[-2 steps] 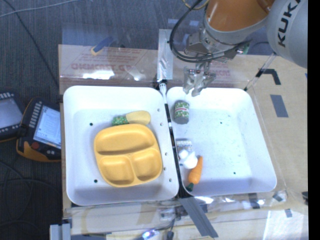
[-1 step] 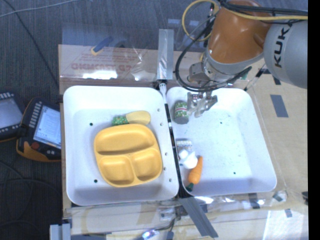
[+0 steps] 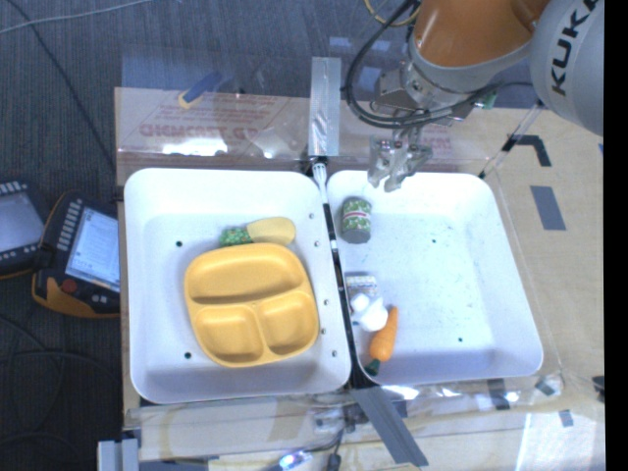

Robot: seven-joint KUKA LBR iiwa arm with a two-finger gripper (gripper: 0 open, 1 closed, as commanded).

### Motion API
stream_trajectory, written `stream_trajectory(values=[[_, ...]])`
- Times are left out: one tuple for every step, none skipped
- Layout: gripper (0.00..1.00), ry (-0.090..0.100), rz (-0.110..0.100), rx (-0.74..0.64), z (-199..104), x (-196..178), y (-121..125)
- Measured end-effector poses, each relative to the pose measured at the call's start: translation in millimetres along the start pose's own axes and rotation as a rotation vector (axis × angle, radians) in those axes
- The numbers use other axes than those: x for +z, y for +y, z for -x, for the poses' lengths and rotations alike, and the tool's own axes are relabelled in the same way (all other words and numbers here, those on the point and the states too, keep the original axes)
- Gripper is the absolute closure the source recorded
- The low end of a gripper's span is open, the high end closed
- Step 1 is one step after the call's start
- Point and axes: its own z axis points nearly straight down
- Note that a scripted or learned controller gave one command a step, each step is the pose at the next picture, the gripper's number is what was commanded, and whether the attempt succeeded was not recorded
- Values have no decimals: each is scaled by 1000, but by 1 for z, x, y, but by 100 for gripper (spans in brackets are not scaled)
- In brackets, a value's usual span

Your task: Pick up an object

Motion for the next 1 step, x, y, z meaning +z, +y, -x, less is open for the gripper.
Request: stream_trajectory(values=[[100, -3, 2, -614, -50, -142, 15]])
